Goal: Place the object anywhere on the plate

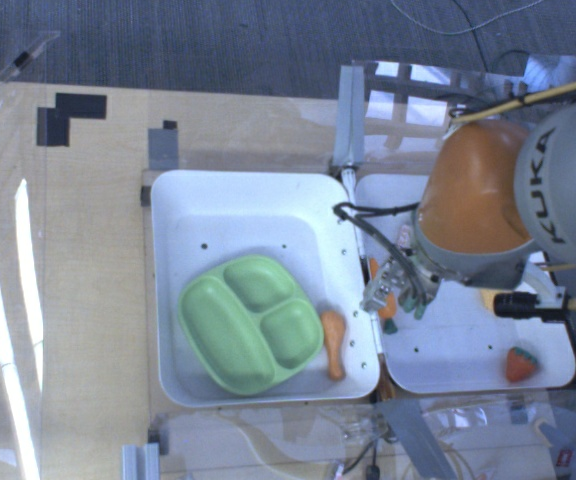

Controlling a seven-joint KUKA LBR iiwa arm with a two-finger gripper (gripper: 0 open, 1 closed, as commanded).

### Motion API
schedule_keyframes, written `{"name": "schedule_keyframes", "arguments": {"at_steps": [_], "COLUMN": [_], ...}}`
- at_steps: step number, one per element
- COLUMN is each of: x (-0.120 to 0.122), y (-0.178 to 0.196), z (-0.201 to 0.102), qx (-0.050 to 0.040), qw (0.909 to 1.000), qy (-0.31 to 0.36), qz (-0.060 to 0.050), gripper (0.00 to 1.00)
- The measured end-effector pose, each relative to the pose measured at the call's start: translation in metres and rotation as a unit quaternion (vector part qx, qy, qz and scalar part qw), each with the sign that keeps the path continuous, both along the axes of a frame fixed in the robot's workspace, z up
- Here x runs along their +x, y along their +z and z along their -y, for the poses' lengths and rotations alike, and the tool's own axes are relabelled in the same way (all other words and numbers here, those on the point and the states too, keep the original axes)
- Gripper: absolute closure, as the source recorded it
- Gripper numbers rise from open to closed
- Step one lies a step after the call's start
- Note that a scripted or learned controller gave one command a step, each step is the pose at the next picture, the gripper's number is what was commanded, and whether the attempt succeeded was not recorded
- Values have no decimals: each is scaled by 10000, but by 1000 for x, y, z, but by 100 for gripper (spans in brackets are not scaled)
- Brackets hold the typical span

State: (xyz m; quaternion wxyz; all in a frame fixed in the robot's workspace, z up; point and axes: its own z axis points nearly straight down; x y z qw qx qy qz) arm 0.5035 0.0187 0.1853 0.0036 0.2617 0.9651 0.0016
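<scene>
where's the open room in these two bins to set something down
Left bin: the bare white floor behind the green plate, toward the far wall, is the widest patch. Its near right corner is crowded by the orange piece. Right bin: floor between the gripper and strawberry.

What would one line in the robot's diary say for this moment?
gripper: over right bin's left edge | green plate: left bin, bare | orange object: beside plate | strawberry: right bin

One fixed camera looks down at a slant on both bins (168, 268) from above the bench (68, 318)
</scene>
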Motion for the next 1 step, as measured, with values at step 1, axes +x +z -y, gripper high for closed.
{"name": "schedule_keyframes", "arguments": {"at_steps": [1], "x": [68], "y": [0], "z": [-55], "qx": [5], "qw": [9962], "qy": [-867], "qz": [-1], "gripper": [100]}}
